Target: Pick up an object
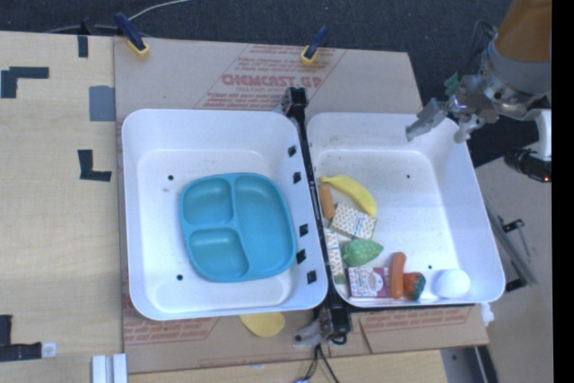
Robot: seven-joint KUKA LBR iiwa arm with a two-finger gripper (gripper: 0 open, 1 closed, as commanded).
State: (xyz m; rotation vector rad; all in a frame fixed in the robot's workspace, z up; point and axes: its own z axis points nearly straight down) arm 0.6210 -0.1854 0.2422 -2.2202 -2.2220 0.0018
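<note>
End effector [441, 118] hangs over the upper right rim of the right shallow white plastic bin [466, 193], grey fingers spread apart with nothing between them and touching no object. Objects lie well apart from it, along that bin's left and lower sides: a yellow toy banana [351, 191], a green leaf-shaped piece [360, 251], an orange carrot [397, 274] and a white ball [452, 282]. The left white bin [143, 193] on the counter holds a blue divided plastic tray [238, 225].
</note>
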